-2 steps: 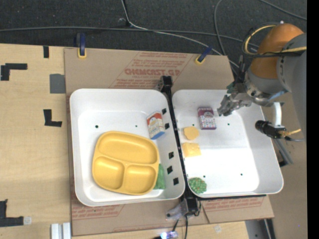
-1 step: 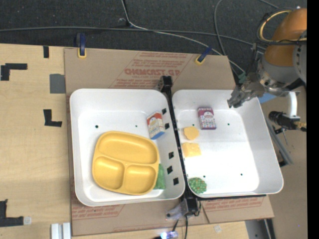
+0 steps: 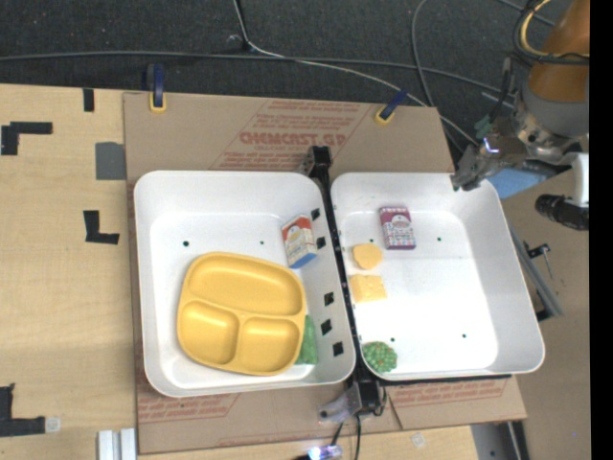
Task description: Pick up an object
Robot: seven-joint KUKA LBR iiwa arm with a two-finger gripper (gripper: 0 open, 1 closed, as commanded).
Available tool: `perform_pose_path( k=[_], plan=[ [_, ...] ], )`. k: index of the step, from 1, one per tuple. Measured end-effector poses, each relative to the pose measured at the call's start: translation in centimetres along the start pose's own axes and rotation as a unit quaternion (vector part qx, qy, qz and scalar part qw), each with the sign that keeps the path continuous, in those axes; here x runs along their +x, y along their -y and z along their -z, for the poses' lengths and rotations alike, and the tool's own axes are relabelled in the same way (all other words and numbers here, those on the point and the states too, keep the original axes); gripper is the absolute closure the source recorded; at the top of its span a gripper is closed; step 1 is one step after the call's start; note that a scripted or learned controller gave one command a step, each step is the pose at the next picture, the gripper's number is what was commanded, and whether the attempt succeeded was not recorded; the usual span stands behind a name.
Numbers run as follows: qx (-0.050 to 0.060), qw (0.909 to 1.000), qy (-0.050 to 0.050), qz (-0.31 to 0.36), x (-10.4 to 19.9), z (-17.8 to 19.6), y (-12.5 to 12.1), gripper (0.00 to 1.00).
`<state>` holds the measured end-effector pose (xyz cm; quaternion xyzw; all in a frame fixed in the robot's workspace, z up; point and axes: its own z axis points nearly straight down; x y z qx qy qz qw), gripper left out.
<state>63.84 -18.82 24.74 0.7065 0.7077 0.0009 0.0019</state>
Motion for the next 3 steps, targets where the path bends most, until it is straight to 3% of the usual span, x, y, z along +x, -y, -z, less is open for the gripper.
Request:
perform_pose_path(
  k=[3],
  plan=[
    [0.004,1.0000,-0.002,0.002,15.6,-1.3,7.7,1.00]
  ],
)
